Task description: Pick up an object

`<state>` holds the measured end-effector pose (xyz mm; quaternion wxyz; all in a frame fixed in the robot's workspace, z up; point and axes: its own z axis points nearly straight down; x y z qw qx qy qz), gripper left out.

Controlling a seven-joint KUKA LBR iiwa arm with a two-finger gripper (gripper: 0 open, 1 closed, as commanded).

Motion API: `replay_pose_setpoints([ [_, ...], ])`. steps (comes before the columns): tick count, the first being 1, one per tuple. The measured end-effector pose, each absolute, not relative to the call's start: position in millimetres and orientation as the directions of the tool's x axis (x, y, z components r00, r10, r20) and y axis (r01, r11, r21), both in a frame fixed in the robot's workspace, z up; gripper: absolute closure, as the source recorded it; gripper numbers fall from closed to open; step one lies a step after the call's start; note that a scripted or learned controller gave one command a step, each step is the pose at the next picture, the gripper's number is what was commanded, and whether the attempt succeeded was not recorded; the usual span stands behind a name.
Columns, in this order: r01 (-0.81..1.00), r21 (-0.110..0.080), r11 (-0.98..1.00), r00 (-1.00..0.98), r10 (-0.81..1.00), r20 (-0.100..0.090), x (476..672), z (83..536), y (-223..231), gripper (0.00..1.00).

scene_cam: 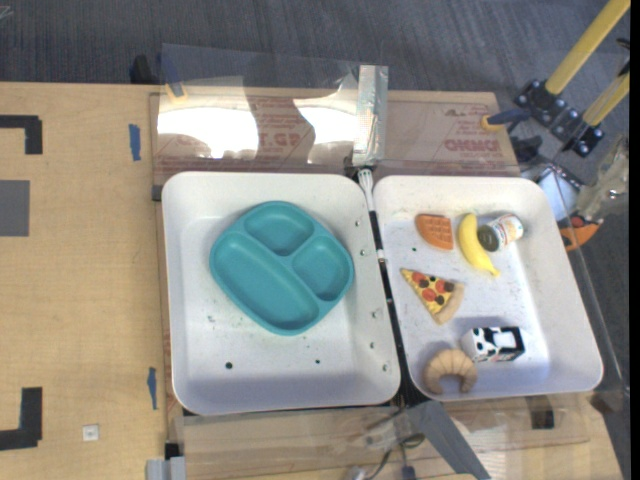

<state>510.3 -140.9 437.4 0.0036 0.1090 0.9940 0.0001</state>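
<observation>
Plywood counter (80,268) runs pale and bare nearest the camera, with black corner marks and bits of blue tape well to the left of the right bin (570,308). Directly against that bin's left wall sits the left bin (190,268), holding a teal divided plate (283,265).

Inside the right bin, at its near edge, lies a croissant (451,369), with a black-and-white block (497,343) just beside it toward the bin's right. Around the bin's middle is a pizza slice (434,291). Toward its far wall lie an orange waffle piece (434,230), a banana (476,244) and a small can (500,232); the can touches the banana. All these objects rest on the bin's floor, which is speckled with dark spots.

At the right bin's far right corner, outside the rim, the arm (608,183) shows as a grey blur with an orange part; the gripper (580,230) is too indistinct there, so I cannot tell whether it is released or clenched.

Beyond the right bin's far wall lies printed cardboard (440,138) under a glaring clear sheet (260,118). Farther still is dark grey carpet (300,8), with yellow poles (600,28) in black clamps past the bin's far right corner.
</observation>
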Motion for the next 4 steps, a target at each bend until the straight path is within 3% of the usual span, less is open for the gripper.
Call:
replay_pose_setpoints([
  [1,-0.048,-0.002,0.999,-0.999,-0.048,-0.005,480.3,437.0,-190.5,1.0],
  [2,-0.314,-0.005,0.949,-0.949,-0.314,-0.008,493.5,436.5,-223.6,1.0],
  [3,-0.639,-0.004,0.769,-0.769,-0.639,-0.006,517.4,436.9,-127.7,1.0],
  [4,-0.899,-0.007,0.437,-0.437,-0.899,-0.003,498.2,434.6,-208.6,1.0],
])
